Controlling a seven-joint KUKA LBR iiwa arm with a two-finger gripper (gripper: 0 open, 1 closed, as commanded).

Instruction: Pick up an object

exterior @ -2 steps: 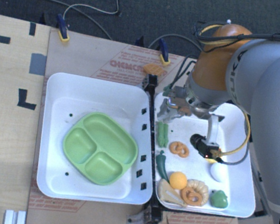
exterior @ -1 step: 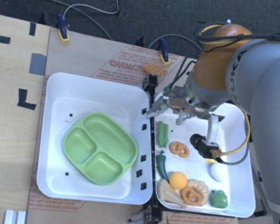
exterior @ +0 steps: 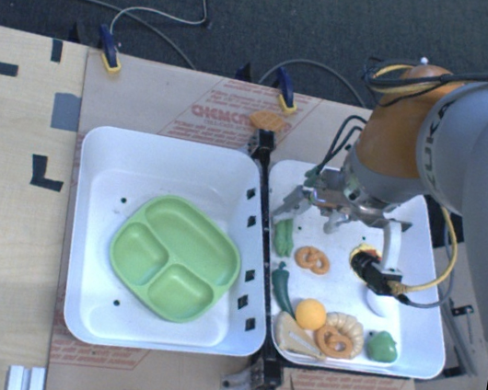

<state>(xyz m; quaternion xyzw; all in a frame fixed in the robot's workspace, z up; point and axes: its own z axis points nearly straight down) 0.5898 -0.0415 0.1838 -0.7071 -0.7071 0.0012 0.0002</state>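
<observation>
My gripper (exterior: 312, 213) hangs over the upper left part of the right bin (exterior: 427, 268), open, with nothing between its fingers. Just below it lies a brown pretzel (exterior: 312, 259). A pale green pickle (exterior: 283, 237) lies under the left finger, close to the bin's left wall. Further toward the front are a dark green chili (exterior: 283, 289), an orange ball (exterior: 310, 315), a tan ring-shaped pastry (exterior: 341, 335), a pale wedge (exterior: 290, 339) and a green pepper (exterior: 381, 346).
The left bin (exterior: 96, 210) holds a green divided plate (exterior: 175, 259). A yellow and black part with a cable (exterior: 368, 265) hangs over the right bin beside the arm. Clamps and cables sit along the far edge of the cardboard (exterior: 230, 112).
</observation>
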